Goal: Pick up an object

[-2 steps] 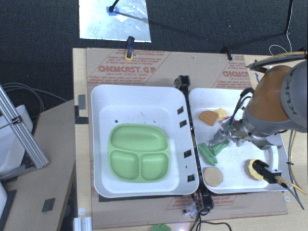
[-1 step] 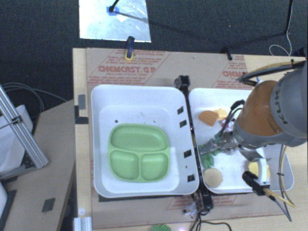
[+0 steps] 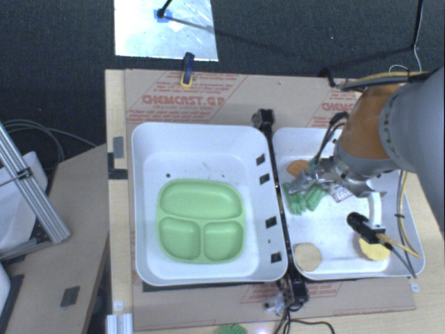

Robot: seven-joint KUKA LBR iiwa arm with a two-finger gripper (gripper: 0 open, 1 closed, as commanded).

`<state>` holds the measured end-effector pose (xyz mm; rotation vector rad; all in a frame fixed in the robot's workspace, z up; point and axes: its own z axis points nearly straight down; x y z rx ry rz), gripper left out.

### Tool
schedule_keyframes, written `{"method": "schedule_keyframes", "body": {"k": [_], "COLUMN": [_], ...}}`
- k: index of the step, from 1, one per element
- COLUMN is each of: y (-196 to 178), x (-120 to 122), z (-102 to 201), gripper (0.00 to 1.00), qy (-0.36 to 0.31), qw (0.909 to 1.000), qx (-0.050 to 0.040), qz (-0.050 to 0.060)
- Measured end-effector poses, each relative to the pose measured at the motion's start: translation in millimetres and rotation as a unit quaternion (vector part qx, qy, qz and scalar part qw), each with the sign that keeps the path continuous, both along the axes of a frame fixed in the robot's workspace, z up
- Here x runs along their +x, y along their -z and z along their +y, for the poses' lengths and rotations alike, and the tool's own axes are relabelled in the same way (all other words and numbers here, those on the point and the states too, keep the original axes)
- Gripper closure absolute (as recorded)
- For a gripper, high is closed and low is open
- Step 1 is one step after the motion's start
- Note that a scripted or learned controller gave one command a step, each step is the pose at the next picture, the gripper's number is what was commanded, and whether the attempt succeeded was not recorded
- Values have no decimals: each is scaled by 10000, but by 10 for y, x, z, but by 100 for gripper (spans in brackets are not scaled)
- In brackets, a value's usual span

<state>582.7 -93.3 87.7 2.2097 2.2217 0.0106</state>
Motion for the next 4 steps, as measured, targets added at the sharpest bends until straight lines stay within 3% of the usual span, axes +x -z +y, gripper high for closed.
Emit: {"method": "schedule_keyframes", "body": {"k": [1, 2, 3, 4], "y": [-439, 56, -74, -1025], "x": [-884, -356, -365, -109], "z": [47, 59, 53, 940], "gripper": [0, 0, 100, 100], "qy": [35, 1, 9, -41], "qw": [10000, 10000, 10000, 10000], "qx": [11, 4, 6, 19], "qz": [63, 41, 36, -3]}}
